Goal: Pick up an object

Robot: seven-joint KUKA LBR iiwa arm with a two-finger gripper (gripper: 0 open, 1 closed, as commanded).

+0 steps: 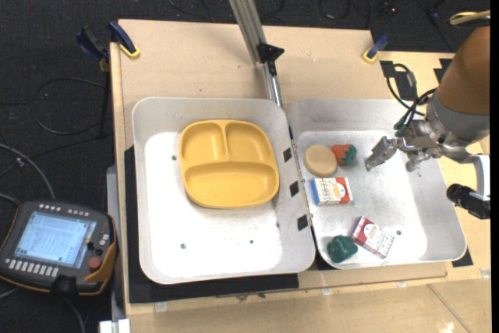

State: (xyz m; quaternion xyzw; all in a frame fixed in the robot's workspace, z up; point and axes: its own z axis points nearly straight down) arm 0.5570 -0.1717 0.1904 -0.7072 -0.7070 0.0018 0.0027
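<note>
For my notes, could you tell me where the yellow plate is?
The yellow plate lies in the left bin, toward its upper right, near the divide from the right bin.

The pale wooden surface (195,58) carries 2 shallow white bins side by side, edges touching at the middle. The left bin (156,246) sits toward the surface's left half, the right bin (433,234) toward the right. A yellow-and-blue clamp (123,39) grips the far left corner, another clamp (376,49) the far edge.
</note>
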